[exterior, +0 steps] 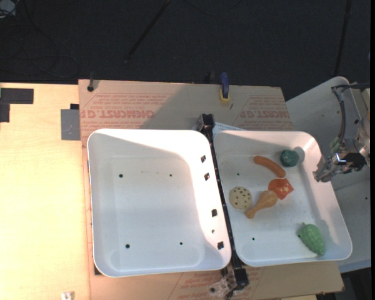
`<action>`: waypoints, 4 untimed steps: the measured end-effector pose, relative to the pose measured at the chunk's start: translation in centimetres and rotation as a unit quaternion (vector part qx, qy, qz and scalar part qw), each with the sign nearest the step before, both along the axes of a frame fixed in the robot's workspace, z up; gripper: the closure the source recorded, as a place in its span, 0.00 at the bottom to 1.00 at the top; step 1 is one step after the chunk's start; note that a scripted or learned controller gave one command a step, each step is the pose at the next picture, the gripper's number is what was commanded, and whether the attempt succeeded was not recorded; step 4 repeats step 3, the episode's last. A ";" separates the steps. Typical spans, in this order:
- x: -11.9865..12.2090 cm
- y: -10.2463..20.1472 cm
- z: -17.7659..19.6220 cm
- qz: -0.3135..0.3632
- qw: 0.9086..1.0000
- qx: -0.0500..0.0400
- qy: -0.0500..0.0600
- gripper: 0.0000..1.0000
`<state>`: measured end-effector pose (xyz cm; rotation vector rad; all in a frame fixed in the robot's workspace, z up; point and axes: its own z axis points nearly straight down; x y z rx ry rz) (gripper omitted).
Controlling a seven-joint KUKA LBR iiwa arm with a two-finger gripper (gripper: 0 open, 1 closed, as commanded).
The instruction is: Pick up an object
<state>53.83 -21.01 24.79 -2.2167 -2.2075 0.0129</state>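
We saw the gripper (328,169) poised just outside the right bin's (328,195) far right wall; whether its fingers were apart we could not tell. The nearest object, a teal ball (289,158), lay to its left, inside the bin beside an orange sausage (269,165) lying slantwise. We judged a leftward reach over the wall necessary.

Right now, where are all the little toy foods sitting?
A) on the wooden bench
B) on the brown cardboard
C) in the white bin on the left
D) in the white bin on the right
D: the orange sausage, round tan cookie, tan drumstick and bumpy green toy all lie inside the right white bin.
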 end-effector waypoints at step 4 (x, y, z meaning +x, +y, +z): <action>-0.5 3.7 12.1 0.005 1.000 -0.003 -0.011 1.00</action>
